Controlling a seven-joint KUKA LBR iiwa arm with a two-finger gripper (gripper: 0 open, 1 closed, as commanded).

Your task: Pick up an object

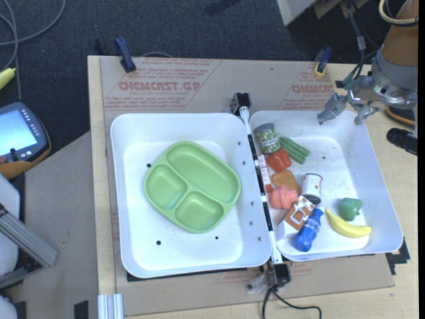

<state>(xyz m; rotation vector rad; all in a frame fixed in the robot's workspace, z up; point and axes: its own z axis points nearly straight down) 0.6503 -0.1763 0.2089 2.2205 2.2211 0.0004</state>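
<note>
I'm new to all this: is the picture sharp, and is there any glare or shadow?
Camera view: even, soft lighting; the green plate and banana look fairly sharp, the gripper at upper right slightly blurred; the white bins' rims are bright, shadows faint.

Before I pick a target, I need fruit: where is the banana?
The banana lies in the right bin, near its front right corner, just below the green pepper and right of the blue bottle.

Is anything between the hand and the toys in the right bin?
Nothing visible. The hand hangs over the right bin's far edge, with bare white floor between it and the nearest pieces, the green pod and small can.
</note>
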